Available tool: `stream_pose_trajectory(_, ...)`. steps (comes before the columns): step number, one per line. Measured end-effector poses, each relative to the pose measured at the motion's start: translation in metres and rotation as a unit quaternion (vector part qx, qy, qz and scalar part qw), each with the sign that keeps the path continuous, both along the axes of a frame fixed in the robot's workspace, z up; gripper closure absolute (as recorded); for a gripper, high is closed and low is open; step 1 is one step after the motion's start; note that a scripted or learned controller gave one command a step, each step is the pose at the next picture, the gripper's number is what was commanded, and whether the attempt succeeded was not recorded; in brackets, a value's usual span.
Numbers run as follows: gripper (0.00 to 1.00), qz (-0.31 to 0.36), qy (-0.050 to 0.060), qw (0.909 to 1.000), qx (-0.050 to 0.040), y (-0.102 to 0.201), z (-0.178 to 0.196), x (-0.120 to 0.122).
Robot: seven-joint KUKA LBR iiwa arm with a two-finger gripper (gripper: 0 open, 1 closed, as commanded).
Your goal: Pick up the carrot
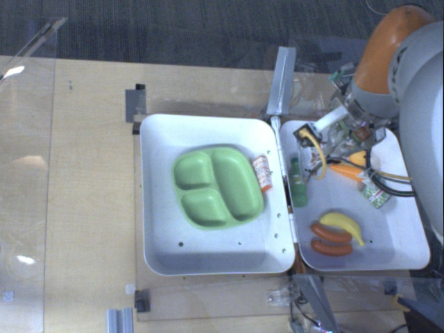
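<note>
The carrot (345,171) is an orange stick lying in the upper middle of the right bin (409,248), pointing left, and the gripper's body covers part of it. My gripper (336,155) hangs right over the carrot's left half, low in the bin, with the grey wrist and orange band above and to the right of it. From this angle the view does not show whether the carrot is between the jaws.
A yellow banana (343,222) and two red sausages (331,241) lie at the front of the right bin. A dark green oblong thing (298,186) lies along its left wall. The left bin (159,248) holds a green divided plate (216,186) and a small orange-and-white packet (262,172).
</note>
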State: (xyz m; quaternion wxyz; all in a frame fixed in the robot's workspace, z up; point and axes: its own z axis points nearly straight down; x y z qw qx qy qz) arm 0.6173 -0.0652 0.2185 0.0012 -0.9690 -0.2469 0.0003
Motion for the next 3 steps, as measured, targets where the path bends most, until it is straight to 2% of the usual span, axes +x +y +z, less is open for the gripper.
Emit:
stream_pose_trajectory(1, 1.00, 0.004, 0.000, 1.0000, 0.0008, 0.002, 0.009, 0.001)
stream_pose_trajectory(2, 1.00, -0.135, -0.001, 0.9908, -0.0007, -0.105, -0.002, -0.043)
stream_pose_trajectory(3, 1.00, 0.045, 0.000, 0.9990, 0.0001, -0.020, -0.105, -0.116)
